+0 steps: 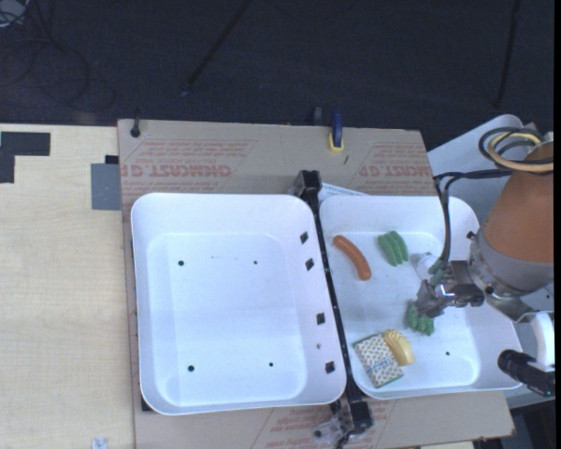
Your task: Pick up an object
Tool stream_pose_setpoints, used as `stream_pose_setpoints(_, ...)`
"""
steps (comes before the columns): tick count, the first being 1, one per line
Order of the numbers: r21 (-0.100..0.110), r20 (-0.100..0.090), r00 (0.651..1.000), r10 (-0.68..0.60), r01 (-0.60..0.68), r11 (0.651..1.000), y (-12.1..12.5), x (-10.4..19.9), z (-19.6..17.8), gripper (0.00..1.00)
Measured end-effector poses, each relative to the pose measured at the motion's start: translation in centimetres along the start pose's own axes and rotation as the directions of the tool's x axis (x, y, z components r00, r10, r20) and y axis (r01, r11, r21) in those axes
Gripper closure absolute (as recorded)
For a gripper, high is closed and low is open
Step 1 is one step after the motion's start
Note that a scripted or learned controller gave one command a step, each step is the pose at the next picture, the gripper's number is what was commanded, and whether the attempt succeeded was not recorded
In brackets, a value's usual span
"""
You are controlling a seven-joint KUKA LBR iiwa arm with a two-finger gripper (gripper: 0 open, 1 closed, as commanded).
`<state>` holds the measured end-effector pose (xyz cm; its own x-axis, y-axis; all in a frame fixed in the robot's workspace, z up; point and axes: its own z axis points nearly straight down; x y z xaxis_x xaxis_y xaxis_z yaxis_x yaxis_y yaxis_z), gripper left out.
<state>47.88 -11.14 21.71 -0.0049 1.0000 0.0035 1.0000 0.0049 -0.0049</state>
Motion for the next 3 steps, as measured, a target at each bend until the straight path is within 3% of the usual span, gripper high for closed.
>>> stream_pose_setpoints(1,-0.011,0.009,1.0,0.008,-0.008,1.0,4.8,-8.0,-5.6,1.0)
stream_pose_setpoints(2,0.004,-0.001,1.0,0.004,-0.004,1.0,-0.6,-3.1,-2.3,1.0)
stream_pose_setpoints(3,0.0,0.0,1.0,-0.001,0.001,1.0,-0.3,3.9,-1.8,1.0)
